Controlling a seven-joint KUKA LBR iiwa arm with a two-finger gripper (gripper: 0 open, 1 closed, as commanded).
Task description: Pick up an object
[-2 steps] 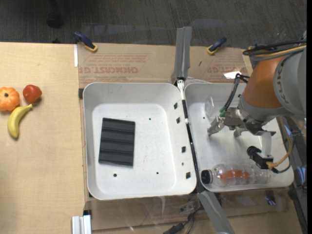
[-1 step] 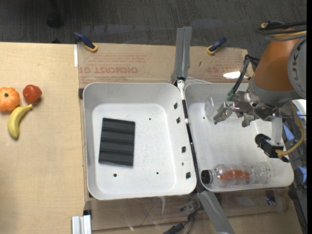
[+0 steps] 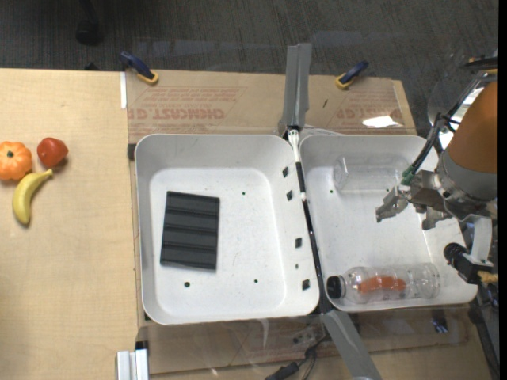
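Jaws: hard to read here, the gripper (image 3: 405, 204) is a small metal cluster seen from above and I cannot tell how far apart they stand; nothing shows between them, so no hold claimed. It hangs over the right bin (image 3: 317, 165), mid-height, arm (image 3: 475, 145) coming in from the right with the orange band above. Likely target is the bottle (image 3: 382, 284), clear plastic with a dark cap and something orange-red inside, lying on its side along the near wall of the right bin, cap end toward the divider between bins. It probably sits there because a round thing rolls to the wall. Bottle is apart from the gripper, nearer the camera and a bit toward the divider side, not touching. Left bin (image 3: 146, 212) holds a black slab (image 3: 190, 230), ribbed, flat on the floor, well apart from the gripper. On the bench left of the bins: tomato (image 3: 52, 151), orange fruit (image 3: 13, 161), banana (image 3: 27, 195), out of play. Judgement: pick not yet made; next move would need a shift toward the near wall, and the wall may crowd a finger.
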